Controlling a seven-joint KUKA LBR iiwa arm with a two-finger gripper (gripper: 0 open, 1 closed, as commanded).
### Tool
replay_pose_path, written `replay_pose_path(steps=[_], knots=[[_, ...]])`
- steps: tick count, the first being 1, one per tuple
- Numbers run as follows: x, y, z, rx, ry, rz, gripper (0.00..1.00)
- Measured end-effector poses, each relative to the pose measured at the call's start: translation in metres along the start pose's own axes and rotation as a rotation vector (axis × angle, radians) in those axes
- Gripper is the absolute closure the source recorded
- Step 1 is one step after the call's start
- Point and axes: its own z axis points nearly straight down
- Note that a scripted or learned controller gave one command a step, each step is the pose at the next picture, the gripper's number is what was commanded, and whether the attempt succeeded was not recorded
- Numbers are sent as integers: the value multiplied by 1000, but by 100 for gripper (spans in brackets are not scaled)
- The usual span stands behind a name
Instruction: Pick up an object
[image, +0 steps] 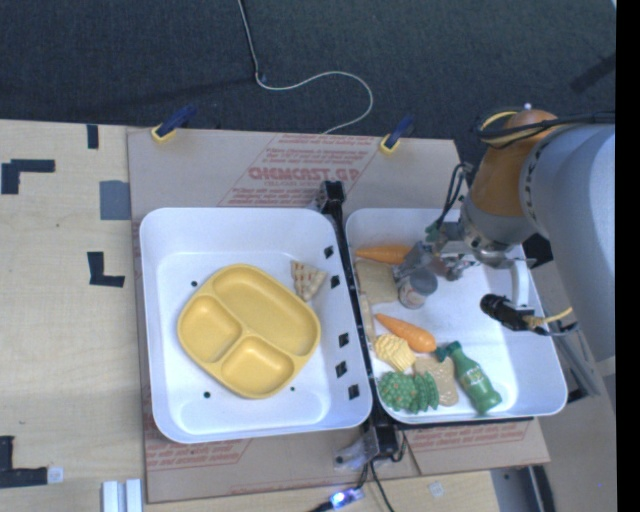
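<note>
Whether the pincer (414, 284) is spread I cannot tell; the toy carrot (405, 331) mid right bin looks light, stiff, best pinched midway.

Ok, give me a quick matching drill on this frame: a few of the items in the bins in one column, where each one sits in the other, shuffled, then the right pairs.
Things:
1. yellow divided tray
2. green bottle
3. green peas
4. wedge of bread

Places:
A. right bin, near front right corner
B. left bin, just off the tray's upper right edge
C. middle of the left bin
D. right bin, front left corner

Pairs: 1-C, 2-A, 3-D, 4-B
</note>
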Motion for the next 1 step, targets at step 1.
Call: replay_pose_path(steps=[1], knots=[[0, 1, -13, -2, 0, 0, 100]])
